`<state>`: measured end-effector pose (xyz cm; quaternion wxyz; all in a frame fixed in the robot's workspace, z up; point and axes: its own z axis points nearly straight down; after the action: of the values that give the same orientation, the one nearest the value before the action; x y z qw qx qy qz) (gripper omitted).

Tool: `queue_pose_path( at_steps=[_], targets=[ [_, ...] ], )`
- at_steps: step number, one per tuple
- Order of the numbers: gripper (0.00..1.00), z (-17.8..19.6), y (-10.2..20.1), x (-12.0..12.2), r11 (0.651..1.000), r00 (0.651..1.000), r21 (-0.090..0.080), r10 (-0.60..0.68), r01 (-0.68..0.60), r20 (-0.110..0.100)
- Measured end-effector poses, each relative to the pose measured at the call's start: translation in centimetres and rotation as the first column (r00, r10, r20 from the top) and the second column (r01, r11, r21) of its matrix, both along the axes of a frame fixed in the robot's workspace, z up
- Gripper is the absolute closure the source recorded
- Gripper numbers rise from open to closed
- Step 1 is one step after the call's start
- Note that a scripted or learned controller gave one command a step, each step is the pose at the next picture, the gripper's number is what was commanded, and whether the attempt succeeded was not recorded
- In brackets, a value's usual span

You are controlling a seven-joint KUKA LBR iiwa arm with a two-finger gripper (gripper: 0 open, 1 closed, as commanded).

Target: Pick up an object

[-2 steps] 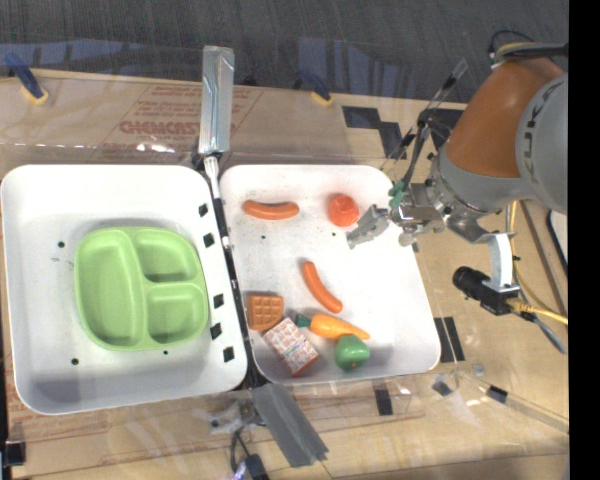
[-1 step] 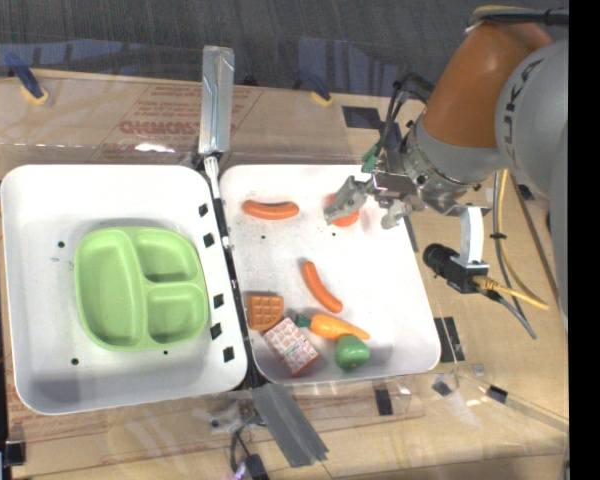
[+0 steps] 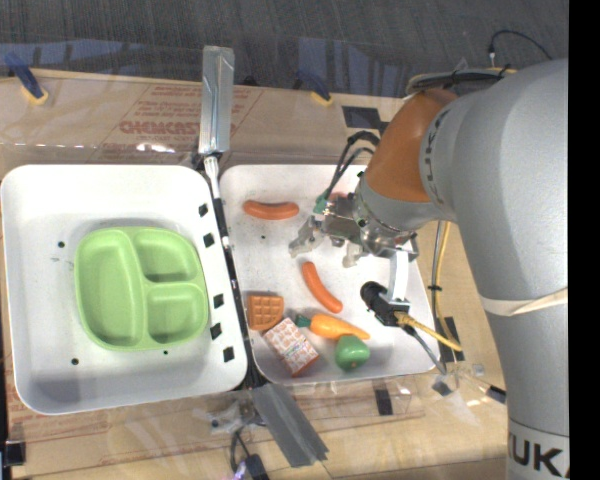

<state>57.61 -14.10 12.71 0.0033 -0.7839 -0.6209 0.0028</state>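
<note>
Nothing is lifted yet: the open-fingered metal gripper [image 3: 330, 240] hovers empty just above the slim orange toy sausage [image 3: 321, 286]; the grasp remains.

Two shallow white bins sit side by side on the bench. The left white bin [image 3: 30, 268] has a light green plastic tray with three parts [image 3: 140, 288] in it. The right white bin [image 3: 270, 183] holds toy food: a short orange sausage [image 3: 271, 209], a long thin orange sausage [image 3: 321, 286], a small brown waffle [image 3: 265, 310], a red and white box [image 3: 291, 347], an orange carrot [image 3: 337, 327] and a green pepper [image 3: 352, 352]. The grey arm's gripper [image 3: 325, 238] hangs over the right bin, between the two sausages.
</note>
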Motion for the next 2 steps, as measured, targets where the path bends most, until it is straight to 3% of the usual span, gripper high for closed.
queue_pose_path(
  at_steps=[1, 2],
  targets=[
    [0.0, -3.6, -0.6, -1.3, 0.981, 0.981, 0.001, 0.193, -0.193, 0.005],
    [0.0, 0.1, -2.9, -4.2, 0.974, 0.974, 0.002, 0.226, -0.226, 0.005]
  ],
)
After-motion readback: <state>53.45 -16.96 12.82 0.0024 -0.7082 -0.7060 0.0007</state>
